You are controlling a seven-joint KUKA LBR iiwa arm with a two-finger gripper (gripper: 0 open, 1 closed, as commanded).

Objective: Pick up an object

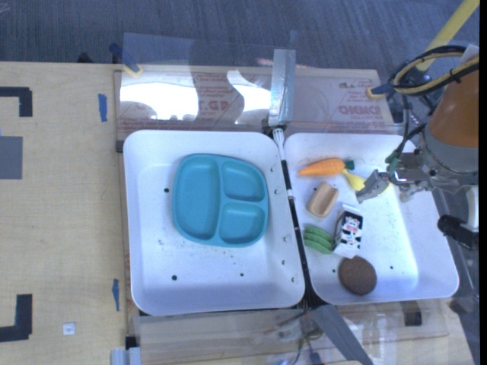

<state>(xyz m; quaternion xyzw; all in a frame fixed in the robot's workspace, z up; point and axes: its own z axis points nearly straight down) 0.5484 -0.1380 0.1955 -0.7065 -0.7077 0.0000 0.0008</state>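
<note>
Right bin (426, 276) holds a small cluster of objects toward its left half. Orange carrot (323, 167) with a green stub at its right end, lying crosswise near the far edge. A yellow piece (354, 180) pokes out just beside the carrot's green end, partly under the gripper tip, so its shape is hard to read. Below the carrot, a tan block (323, 199), tilted. A small black-and-white box (350, 230) with a red spot sits near the middle; its print is too small to read. A green pod-like item (319, 239) touches the box's left side. A brown round lump (357, 275) lies near the front edge, apart from the rest.

Left bin (148, 268) carries a blue divided plate (221, 200) with three compartments.

The arm comes in from the right, its orange band cut off at the frame edge, cables looped above. The gripper (372, 186) points left and down over the right bin, just beside the yellow piece. Whether it is spread or closed, cannot tell; nothing visibly held.
</note>
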